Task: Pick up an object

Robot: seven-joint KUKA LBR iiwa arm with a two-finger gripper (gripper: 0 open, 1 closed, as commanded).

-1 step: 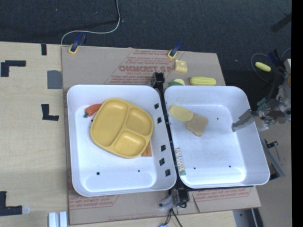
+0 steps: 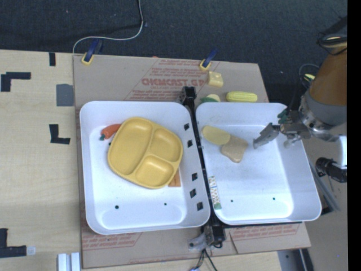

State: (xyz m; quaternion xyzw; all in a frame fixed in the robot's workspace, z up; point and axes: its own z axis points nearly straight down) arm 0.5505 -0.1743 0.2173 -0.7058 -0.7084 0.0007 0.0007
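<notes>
The grey two-finger gripper [image 2: 269, 135] hangs over the right shallow white plastic bin [image 2: 293, 199], near that bin's far right corner, its fingers pointing toward the bin's middle. How far apart the fingers stand I cannot tell from here, and nothing shows between them. Just beside the fingertips, toward the bin's left wall, lie a tan, lumpy bread-like piece [image 2: 234, 149] and a pale yellow rounded slice [image 2: 215, 134], the two touching each other on the bin floor. The gripper stands apart from both. Left of this bin, the other white bin [image 2: 93, 208] bears a yellow divided plastic tray [image 2: 145, 152] lying over an orange carrot-like toy [image 2: 110, 130].
</notes>
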